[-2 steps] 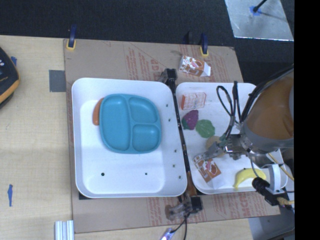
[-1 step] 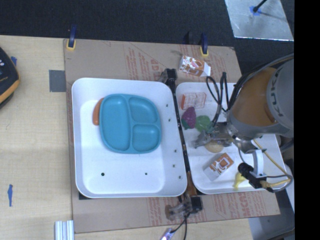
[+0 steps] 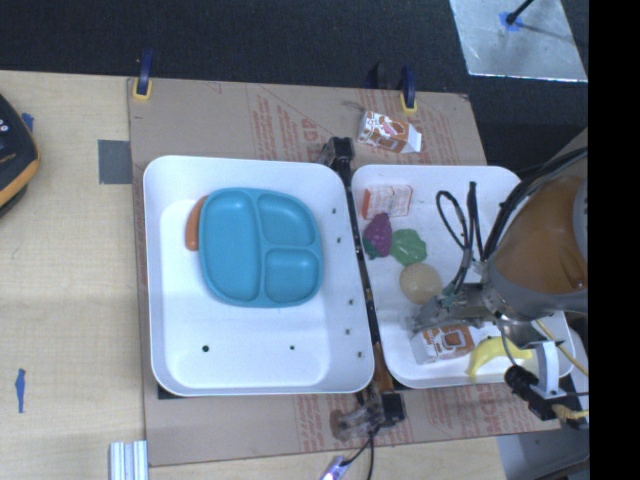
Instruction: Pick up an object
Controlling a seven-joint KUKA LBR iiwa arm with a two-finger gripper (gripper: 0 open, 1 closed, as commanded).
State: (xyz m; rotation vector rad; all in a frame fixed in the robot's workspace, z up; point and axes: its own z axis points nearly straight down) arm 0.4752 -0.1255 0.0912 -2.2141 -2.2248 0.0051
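The right bin (image 3: 500,180) holds a small white and orange packet (image 3: 387,201), a purple toy (image 3: 378,234), a green toy (image 3: 408,246), a beige ball (image 3: 419,282), a second orange and white packet (image 3: 449,341) and a yellow banana (image 3: 489,358). My gripper (image 3: 441,314) hangs low over the front of this bin, just below the beige ball and right above the second packet. It partly covers that packet's top edge. Nothing shows lifted in it.
The left bin (image 3: 250,363) holds a blue divided plate (image 3: 261,247) with an orange item (image 3: 192,226) peeking out at its left edge. Another packet (image 3: 389,133) lies on the cardboard behind the bins. Black cables (image 3: 458,218) loop over the right bin.
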